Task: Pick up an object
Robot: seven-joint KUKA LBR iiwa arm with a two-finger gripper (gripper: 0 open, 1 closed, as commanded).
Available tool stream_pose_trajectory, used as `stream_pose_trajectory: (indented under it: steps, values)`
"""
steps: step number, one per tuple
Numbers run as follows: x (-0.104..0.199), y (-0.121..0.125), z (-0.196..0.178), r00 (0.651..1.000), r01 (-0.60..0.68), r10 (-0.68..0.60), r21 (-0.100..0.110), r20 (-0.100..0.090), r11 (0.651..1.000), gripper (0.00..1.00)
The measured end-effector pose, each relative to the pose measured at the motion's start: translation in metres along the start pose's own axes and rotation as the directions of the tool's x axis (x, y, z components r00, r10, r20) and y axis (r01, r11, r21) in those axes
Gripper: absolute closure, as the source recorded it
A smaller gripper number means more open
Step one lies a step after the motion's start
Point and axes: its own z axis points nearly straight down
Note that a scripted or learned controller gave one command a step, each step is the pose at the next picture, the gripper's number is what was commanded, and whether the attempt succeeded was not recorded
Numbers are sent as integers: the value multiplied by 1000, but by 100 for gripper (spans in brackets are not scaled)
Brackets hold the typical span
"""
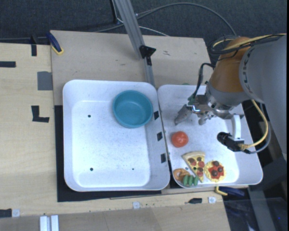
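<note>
Red tomato [179, 139] lies mid-bin in the right bin [248, 170], bare floor all round; gripper [192, 118] hovers just above-right of it, fingers spread, holding nothing.

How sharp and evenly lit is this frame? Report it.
Camera view: soft, even lighting and no harsh glare on the white bins; the blue bowl and red tomato are fairly crisp; the gripper looks slightly blurred; the small toy foods lack fine detail.
</note>
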Motion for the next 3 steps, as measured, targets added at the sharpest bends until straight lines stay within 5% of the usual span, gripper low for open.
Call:
stream_pose_trajectory:
  steps: [1, 2, 3]
  values:
    - [0, 0, 43, 1000, 0, 0, -4, 1, 1000, 0]
    - [0, 1, 30, 1000, 0, 0, -7, 2, 1000, 100]
    - [9, -3, -18, 1000, 1, -1, -8, 1, 1000, 100]
